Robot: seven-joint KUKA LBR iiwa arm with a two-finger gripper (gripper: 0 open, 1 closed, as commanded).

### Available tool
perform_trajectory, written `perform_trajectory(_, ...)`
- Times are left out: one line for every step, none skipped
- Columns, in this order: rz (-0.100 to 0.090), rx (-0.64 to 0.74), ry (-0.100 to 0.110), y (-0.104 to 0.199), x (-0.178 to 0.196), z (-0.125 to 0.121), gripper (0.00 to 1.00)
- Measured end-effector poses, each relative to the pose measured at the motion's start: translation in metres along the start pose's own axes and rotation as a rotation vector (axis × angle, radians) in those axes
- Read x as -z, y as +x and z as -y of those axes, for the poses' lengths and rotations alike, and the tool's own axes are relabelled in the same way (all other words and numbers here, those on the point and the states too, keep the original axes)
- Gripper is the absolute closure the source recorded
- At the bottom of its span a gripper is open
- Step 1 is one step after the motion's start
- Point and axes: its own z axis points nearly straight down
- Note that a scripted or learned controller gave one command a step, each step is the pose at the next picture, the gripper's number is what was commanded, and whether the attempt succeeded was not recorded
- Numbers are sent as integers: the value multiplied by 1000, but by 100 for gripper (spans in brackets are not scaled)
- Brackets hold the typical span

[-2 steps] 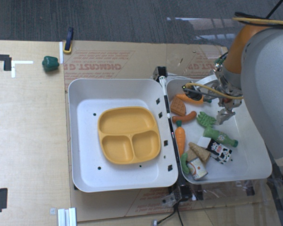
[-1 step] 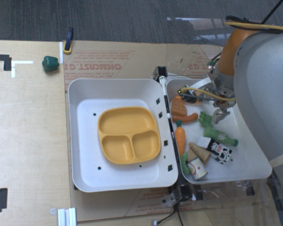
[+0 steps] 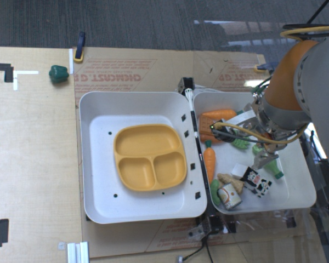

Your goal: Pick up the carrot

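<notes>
Carrot [image 3: 209, 162] lies at left wall of right bin [image 3: 296, 201], among clutter. End effector [image 3: 263, 160] state: cannot tell. Risk: wall blocks grasp, neighbour toy grabbed instead.

Carrot [image 3: 209, 161] hard against right bin's left wall [image 3: 197, 147]; toys crowd below.

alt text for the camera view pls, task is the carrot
The arm reaches from the right over the right bin, where a small carrot lies by the left wall among other toy items. The left bin holds a yellow divided plate.
</notes>
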Motion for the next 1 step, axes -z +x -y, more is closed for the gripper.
perform_trajectory(0, 102, -1, 50, -100, -47, 0)
